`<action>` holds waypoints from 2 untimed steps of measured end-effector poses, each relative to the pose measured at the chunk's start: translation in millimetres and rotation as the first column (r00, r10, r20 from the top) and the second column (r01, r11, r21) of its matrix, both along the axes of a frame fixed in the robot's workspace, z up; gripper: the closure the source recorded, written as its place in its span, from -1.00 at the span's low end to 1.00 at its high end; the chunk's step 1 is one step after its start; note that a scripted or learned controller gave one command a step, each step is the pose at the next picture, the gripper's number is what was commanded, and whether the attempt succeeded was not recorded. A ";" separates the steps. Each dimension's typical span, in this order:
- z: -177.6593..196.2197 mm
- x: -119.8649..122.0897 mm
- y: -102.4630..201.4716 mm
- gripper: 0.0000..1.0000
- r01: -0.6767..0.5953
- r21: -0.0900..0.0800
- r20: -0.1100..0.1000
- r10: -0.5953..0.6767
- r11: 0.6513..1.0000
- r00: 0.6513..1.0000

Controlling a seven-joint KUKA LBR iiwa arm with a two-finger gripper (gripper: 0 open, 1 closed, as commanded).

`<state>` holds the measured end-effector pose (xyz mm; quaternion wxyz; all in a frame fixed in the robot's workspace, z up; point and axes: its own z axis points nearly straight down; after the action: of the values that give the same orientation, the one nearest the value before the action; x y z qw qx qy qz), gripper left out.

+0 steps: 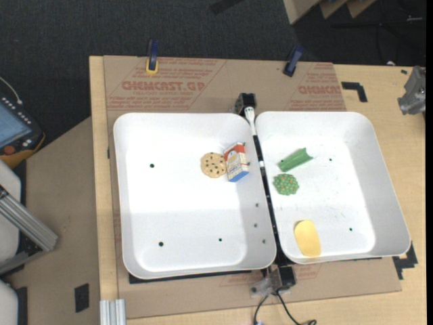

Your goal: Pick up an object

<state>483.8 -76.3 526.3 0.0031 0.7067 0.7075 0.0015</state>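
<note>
Your stock: left bin (135, 202) – cookie (212, 164) touching small carton (236, 162). Right bin (379, 181) – green stick (295, 160), green ball (286, 184), yellow piece (307, 238). Gripper (413, 93) at right edge; cannot tell its state.

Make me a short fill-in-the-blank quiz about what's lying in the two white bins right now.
1. The cookie lies in the ____ bin.
2. Touching the cookie's right side is a small ____.
3. The yellow object lies nearer the camera than the two ____ items.
4. The right bin holds ____ objects.

Missing words: left; carton; green; three
</note>
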 end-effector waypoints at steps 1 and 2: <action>-44.7 13.1 75.2 1.00 -0.007 0.003 -0.012 0.007 1.000 1.000; -136.0 16.8 97.1 1.00 -0.001 0.002 -0.017 0.001 1.000 1.000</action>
<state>500.6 20.8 390.3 -0.0038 0.7062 0.7080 -0.0039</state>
